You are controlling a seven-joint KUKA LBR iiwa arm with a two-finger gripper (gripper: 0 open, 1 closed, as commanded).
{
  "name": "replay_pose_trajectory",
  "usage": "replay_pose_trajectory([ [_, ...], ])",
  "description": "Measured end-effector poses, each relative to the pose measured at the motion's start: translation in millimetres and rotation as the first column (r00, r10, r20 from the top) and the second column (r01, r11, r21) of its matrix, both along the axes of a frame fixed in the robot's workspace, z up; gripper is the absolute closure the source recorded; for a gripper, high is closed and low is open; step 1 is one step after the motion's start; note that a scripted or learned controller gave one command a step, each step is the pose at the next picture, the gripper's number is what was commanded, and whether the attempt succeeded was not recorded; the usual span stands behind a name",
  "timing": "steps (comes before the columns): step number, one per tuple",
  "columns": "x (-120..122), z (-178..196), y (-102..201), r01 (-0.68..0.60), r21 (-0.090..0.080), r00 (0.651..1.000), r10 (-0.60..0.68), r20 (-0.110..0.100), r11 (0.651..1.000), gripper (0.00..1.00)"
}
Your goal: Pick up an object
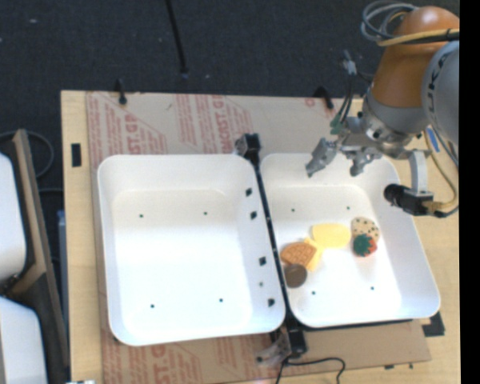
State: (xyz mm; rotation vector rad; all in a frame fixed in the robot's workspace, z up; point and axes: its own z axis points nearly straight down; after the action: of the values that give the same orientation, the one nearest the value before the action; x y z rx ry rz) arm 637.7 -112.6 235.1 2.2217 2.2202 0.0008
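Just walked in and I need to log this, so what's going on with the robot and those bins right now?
The arm reaches in from the right, its gripper over the far edge of the right bin, with nothing between its fingers. A small cluster of items lies nearer the front of that bin: a yellow piece, an orange piece, a brown round piece and a multicoloured one. None has been picked up yet.

One fixed camera looks down at a slant on both bins.

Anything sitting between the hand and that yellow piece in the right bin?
No. In the camera view, bare white floor of the right bin separates the hand from the yellow piece; the other small items lie beside or below the piece.
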Motion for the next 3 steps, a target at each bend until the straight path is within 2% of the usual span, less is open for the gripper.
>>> replay_pose_trajectory([
  [1, -88, -60, -43, 0.006, 0.0, 1.0, -0.006, -0.006, 1.0, 0.0],
  [2, -94, -138, 7, -0.003, 0.002, 1.0, 0.003, -0.007, 1.0, 0.0],
  [3, -93, -134, 5, 0.0, 0.0, 1.0, 0.0, 0.0, 1.0, 0.0],
])
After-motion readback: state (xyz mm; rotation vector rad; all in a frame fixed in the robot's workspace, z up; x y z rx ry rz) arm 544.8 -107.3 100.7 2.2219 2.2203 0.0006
